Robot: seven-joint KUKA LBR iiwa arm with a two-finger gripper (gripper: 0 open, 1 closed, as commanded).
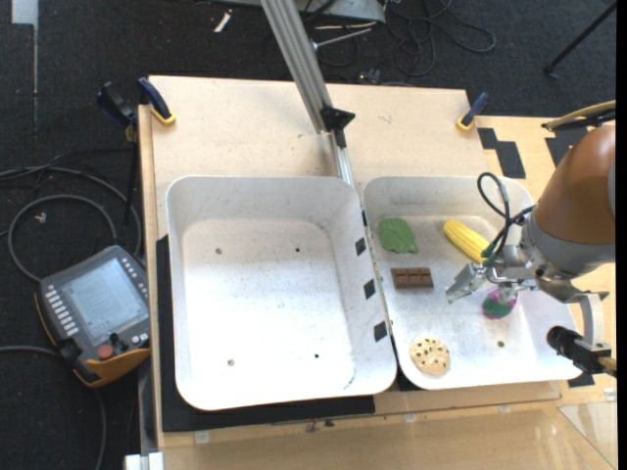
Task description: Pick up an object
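Camera view: looks down at a slant on two white bins side by side on a pale wooden surface.
Arm: comes in from the right, orange band above the wrist, reaching over the right bin.
Jaws: fingers look spread apart, nothing seen between them; low over the right bin, between the corn and the pink-green thing.
Corn: yellow, lying in right bin, upper middle, just beside the fingers.
Pink-green thing: small, partly under the wrist, right side of the bin; cannot tell what it is.
Green leaf: upper left of right bin.
Chocolate bar: below the leaf.
Cookie: near front edge.
Left bin: white, next to right bin.
Pendant: on floor, left.
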